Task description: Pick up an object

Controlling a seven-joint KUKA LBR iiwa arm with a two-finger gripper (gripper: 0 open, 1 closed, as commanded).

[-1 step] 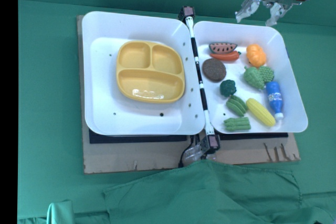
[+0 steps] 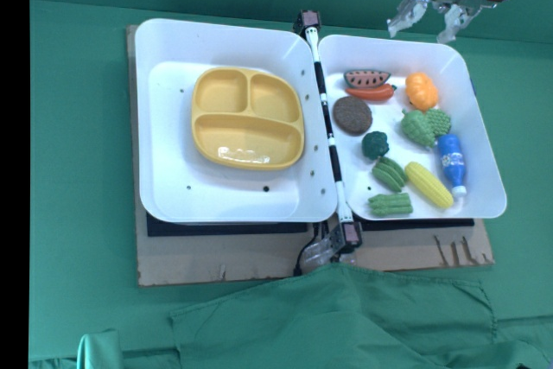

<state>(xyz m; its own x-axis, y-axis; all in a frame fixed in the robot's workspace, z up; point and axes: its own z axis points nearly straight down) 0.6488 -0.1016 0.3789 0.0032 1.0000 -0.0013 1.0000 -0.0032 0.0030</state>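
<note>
While the tool [image 2: 427, 19] hangs open, the corn cob [image 2: 429, 185] lies diagonally, pointing lower right.

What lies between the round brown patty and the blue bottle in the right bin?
In the camera view, between the round brown patty and the blue bottle lies the light green bumpy vegetable.

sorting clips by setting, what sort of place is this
Most likely a robot lab test bench, not a real kitchen: the gripper hangs open above the right bin of toy food such as the corn, the left bin holds a yellow divided plate, and green cloth covers everything.
</note>
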